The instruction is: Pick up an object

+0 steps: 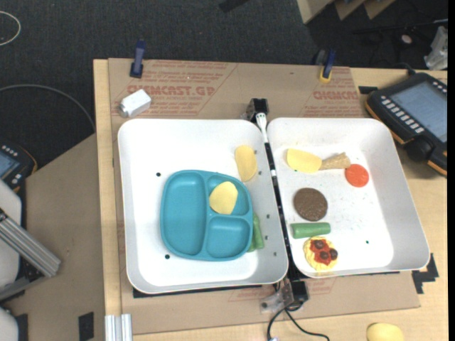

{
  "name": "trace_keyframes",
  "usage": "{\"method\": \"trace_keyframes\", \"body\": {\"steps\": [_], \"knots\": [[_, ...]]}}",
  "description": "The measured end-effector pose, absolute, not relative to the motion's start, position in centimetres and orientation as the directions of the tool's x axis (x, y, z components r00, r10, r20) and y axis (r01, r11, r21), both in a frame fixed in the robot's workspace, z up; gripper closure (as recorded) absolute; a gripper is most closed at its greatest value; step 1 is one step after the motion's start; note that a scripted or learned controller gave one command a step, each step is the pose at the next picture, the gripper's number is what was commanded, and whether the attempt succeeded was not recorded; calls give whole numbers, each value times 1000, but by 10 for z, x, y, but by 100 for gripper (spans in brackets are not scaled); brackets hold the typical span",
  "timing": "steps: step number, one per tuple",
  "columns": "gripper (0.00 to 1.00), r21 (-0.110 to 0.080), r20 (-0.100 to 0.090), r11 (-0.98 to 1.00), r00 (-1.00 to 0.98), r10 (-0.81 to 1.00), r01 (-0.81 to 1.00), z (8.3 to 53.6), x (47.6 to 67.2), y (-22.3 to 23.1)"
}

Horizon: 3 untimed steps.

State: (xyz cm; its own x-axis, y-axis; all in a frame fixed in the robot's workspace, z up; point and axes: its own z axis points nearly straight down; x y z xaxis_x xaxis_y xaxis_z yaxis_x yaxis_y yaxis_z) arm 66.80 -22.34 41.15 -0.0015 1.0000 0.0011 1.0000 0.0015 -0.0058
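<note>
Nothing is lifted yet: every item lies in a bin, so the whole pick remains, and I cannot tell what state the gripper is in. Nearest, right of the blue divided plate and slightly nearer than it, lies a small pizza-like toy, yellow with red and dark spots. Just beyond that is a smooth green stick, level with the plate's near compartments. A thin green sliver lies against the plate's right edge. On the plate itself, in its far right compartment, rests a rounded yellow piece that looks like glossy plastic. To the plate's right sits a flat brown disc with a matte, grainy face. Beyond the plate's far right corner lies a pale yellow oblong. Farther right of that are a yellow wedge touching a tan scrap, and an orange-red ball. The well-separated disc or ball seem the easiest choices.
</note>
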Motion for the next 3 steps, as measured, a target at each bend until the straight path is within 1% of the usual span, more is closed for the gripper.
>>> {"method": "trace_keyframes", "body": {"steps": [1,2,3], "knots": [[100,18,-7,3,-3,1000,1000,545,666,-205],[100,-15,4,-2,2,1000,1000,389,665,-224],[100,20,-9,-1,1,1000,1000,548,622,-224]]}}
